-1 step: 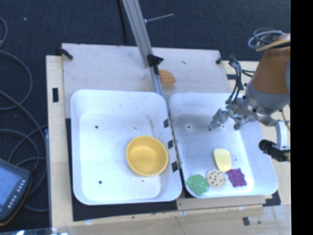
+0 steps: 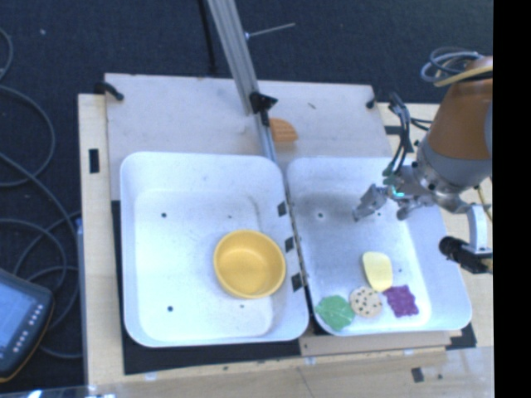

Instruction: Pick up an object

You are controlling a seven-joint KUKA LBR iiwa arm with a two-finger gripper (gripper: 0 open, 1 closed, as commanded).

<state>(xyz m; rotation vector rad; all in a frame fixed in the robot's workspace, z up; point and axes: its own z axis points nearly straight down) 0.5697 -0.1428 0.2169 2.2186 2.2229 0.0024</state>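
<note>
My gripper [image 2: 388, 206] hangs over the upper right part of the right bin [image 2: 332, 189], its two fingers spread open with nothing between them. Below it, near the bin's front, lie a pale yellow piece [image 2: 377, 269], a round speckled cookie [image 2: 365, 302], a green flat piece [image 2: 334, 312] and a purple piece [image 2: 401, 300]. The yellow piece is the closest to the gripper, a short way in front of it. A yellow bowl [image 2: 249, 264] sits upright in the left bin [image 2: 166, 197], towards its right front.
A slanted metal rail [image 2: 236, 48] runs from the top down to the divide between the bins. An orange object [image 2: 282, 131] lies on the bench behind the bins. Cables and a tablet [image 2: 21, 322] lie on the floor at left.
</note>
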